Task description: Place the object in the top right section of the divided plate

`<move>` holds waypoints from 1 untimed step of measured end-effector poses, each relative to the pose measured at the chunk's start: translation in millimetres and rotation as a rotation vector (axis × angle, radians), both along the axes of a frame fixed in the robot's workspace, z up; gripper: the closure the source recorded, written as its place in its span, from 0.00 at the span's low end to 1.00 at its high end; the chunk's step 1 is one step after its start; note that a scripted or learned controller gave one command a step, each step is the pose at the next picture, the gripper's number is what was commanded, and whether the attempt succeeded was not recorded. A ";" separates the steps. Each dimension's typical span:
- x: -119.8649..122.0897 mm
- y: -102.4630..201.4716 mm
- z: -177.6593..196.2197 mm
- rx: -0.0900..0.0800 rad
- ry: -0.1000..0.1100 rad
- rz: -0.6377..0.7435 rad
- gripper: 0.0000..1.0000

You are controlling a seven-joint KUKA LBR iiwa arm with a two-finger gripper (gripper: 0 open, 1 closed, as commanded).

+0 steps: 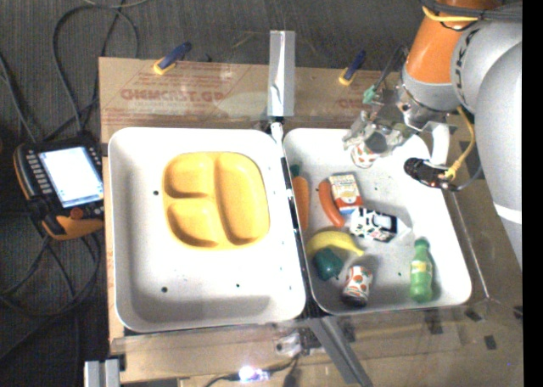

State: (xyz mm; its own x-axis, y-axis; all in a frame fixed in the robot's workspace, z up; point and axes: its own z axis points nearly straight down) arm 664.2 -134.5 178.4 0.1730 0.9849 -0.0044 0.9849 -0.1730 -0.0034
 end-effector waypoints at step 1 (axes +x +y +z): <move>4.3 71.5 32.5 0.004 -0.001 0.015 1.00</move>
